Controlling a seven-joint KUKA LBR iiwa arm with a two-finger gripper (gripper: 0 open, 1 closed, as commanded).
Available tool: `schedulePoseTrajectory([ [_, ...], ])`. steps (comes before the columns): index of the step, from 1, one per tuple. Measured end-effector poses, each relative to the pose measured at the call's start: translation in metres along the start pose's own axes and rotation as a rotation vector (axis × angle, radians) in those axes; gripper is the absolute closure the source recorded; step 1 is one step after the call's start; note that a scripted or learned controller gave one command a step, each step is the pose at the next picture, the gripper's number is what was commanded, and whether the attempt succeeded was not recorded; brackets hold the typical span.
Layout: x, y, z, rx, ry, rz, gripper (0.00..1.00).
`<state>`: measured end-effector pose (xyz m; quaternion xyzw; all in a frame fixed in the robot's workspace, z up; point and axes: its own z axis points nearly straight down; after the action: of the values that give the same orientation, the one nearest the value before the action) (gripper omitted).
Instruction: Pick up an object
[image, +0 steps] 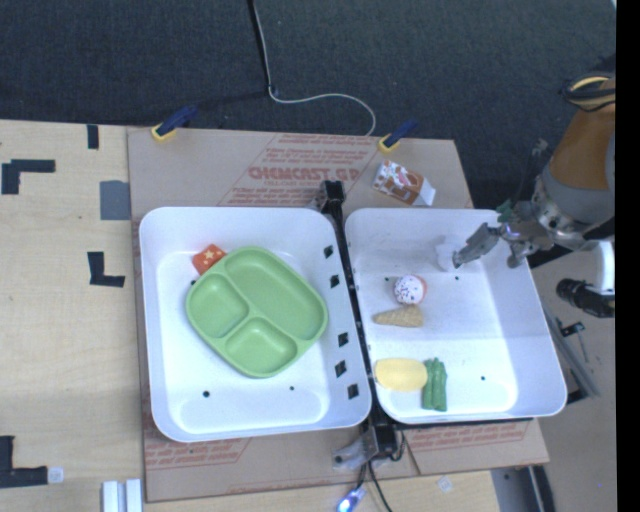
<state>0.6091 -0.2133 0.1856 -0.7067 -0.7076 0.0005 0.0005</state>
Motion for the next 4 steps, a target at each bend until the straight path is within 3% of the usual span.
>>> schedulePoseTrajectory([
  [1, 0.073, -0.031, 0.037, 0.006, 0.004, -0.005, 0.00],
  [2, 0.084, 0.006, 0.105, 0.000, -0.001, -0.003, 0.00],
  [3, 0.133, -0.059, -0.005, -0.006, 0.002, -0.003, 0.00],
  [4, 0.131, -0.059, -0.008, 0.002, 0.001, -0.002, 1.00],
])
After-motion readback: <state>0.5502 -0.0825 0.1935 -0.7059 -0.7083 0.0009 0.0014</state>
